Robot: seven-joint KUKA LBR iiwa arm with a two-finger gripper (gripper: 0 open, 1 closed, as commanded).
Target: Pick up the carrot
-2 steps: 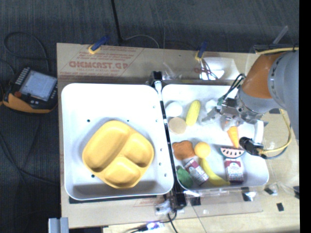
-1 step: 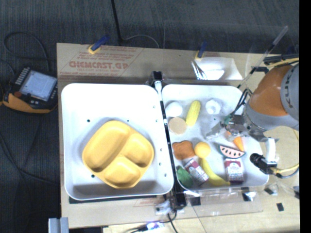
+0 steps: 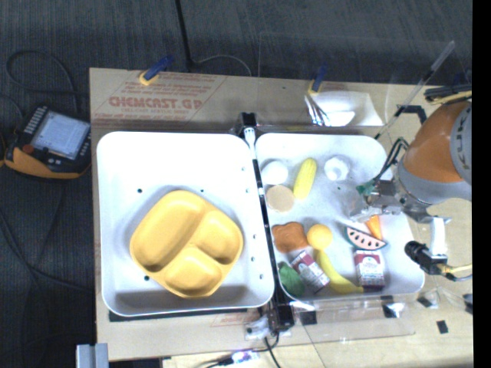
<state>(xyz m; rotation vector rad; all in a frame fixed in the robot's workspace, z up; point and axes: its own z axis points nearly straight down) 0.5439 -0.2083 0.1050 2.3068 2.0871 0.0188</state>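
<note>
The carrot (image 3: pixel 374 225) is a small orange piece lying in the right bin (image 3: pixel 349 142), near its right wall and just above a watermelon slice (image 3: pixel 364 240). My gripper (image 3: pixel 370 202) reaches in from the right and sits low over the bin floor, directly above the carrot's upper end and very close to it. The wrist's grey body and orange band rise behind it at the right edge. Part of the carrot is hidden under the gripper's metal.
The right bin also holds a corn cob (image 3: pixel 304 177), a tan disc (image 3: pixel 280 198), a white cup (image 3: pixel 336 167), a lemon (image 3: pixel 320 236), a banana (image 3: pixel 335 275) and a red can (image 3: pixel 370 268). A yellow divided plate (image 3: pixel 186 241) lies in the left bin (image 3: pixel 115 205).
</note>
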